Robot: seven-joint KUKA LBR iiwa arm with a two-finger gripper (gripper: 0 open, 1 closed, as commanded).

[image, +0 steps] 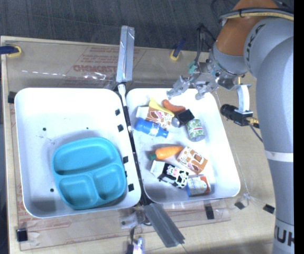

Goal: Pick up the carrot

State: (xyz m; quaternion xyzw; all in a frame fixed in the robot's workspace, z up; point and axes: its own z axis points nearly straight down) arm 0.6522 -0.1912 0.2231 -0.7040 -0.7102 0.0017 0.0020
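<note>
The carrot (167,152) lay on its side near the middle of the right bin (224,157), its green end pointing toward the divider, untouched and well apart from the gripper. The arm (268,62), grey with an orange band, reached in from the right and stood over the far right corner of that bin. The left bin (35,115) bore a blue compartment tray (90,172) set toward its near side. The right bin held a scatter of small goods. The gripper (192,89) hung at the far rim of the right bin, its two fingers spread wide with nothing between them. Below it lay a yellow and white carton (157,114) and a blue and white bottle (150,127), the bottle just nearer the camera than the carton. An orange-red sausage-shaped item (173,107) rested just beside the carton, with a black item (184,117) touching it and a green can (196,130) close to its right. Just right of the carrot sat an orange and white box (193,161). Nearer the camera lay a black and white cow-patterned carton (175,176) and a small red-labelled can (199,186), side by side at the near edge.
</note>
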